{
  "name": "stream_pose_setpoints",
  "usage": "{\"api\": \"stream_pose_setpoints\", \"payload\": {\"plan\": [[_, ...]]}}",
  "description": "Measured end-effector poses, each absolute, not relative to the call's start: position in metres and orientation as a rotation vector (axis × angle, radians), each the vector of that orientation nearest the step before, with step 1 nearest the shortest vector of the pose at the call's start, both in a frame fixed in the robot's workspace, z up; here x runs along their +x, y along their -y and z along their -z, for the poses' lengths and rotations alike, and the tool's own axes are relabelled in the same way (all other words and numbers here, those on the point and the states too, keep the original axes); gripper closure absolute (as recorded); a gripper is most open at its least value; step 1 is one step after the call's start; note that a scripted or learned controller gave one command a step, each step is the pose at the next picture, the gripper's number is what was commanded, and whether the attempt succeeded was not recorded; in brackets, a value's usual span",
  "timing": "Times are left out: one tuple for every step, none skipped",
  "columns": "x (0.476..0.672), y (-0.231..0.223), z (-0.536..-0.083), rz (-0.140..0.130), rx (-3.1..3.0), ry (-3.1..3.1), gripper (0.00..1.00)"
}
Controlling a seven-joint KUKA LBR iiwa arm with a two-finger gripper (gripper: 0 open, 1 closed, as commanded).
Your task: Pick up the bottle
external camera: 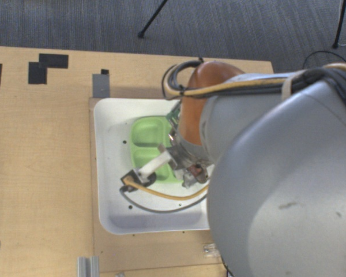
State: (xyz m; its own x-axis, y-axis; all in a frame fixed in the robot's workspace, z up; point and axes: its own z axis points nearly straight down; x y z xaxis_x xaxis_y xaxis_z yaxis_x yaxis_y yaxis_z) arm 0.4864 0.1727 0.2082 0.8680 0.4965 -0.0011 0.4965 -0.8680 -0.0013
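Here, a grey robot arm (277,172) covers a shallow white bin (112,212) holding a lime-green divided plastic tray (147,134). Its gripper (187,175), at the tray's edge, cannot be told spread or closed. The bottle is hidden; probably light, slippery, best pinched mid-body.

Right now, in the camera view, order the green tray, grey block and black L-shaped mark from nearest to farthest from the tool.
1. green tray, in the white bin, beside the tool.
2. grey block, at the bin's upper left corner.
3. black L-shaped mark, farther left on the bench.
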Motion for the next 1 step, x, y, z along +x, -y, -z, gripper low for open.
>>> {"api": "stream_pose_setpoints", "payload": {"plan": [[0.4874, -0.1178, -0.3040, 0.005, -3.094, 0.545, 1.00]]}}
